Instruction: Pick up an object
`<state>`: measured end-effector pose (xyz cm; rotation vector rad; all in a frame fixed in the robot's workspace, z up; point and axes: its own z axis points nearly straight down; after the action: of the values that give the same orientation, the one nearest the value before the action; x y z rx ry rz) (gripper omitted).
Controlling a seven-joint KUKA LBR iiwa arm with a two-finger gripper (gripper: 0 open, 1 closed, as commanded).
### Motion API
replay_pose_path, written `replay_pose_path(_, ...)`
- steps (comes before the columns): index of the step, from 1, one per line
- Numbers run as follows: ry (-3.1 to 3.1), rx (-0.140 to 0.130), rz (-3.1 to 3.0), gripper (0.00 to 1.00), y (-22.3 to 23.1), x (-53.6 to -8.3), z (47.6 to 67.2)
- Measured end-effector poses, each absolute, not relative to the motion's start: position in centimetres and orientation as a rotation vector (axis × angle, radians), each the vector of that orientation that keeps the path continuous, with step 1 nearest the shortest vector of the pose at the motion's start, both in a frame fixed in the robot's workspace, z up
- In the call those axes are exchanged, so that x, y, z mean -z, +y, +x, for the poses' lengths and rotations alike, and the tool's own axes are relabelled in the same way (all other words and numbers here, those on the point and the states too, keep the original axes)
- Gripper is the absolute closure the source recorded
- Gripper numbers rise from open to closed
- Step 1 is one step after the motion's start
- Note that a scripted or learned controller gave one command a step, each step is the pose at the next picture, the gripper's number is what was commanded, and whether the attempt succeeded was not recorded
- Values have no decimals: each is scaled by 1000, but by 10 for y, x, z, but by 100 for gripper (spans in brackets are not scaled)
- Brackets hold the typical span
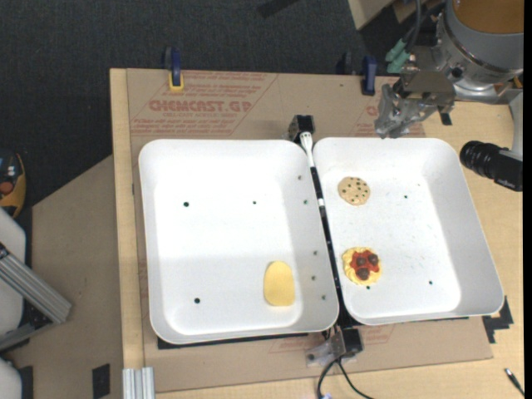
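As I read the overhead feed, my stock list runs as follows.

Item one: gripper point(399, 121), at about one o'clock in the frame, hanging above the far rim of the right bin point(465, 223) near its far-left corner. It carries nothing that I can see; whether it is spread or pressed together I cannot tell from this angle.

Item two: cookie point(354, 190), round, pale with dark chips, lying flat in the right bin toward that bin's ten o'clock, near the divide between the bins.

Item three: small tart point(362, 265), yellow with red and dark topping, in the right bin at roughly its eight o'clock, nearer me than the cookie and apart from it.

Item four: yellow oval piece point(279, 283), lying flat in the left bin point(191, 239) at about that bin's five o'clock, close to the near-right corner.

Item five: bench point(133, 181), topped with brown printed board, carrying both bins side by side, their inner rims touching.

Item six: two blue clamps point(173, 60) on the board's far edge, at eleven and one o'clock.
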<state>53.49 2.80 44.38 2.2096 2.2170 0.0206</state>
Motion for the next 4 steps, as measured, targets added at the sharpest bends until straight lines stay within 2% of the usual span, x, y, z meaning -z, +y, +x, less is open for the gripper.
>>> replay_pose_path(1, 2241, 11, 2214, 100, 143, -355, 536)
replay_pose_path(2, 2238, 14, 2216, 100, 230, -264, 506)
replay_pose_path(3, 2217, -6, 2222, 100, 200, -310, 529)
replay_pose_path(4, 2226, -5, 2217, 100, 226, -334, 495)
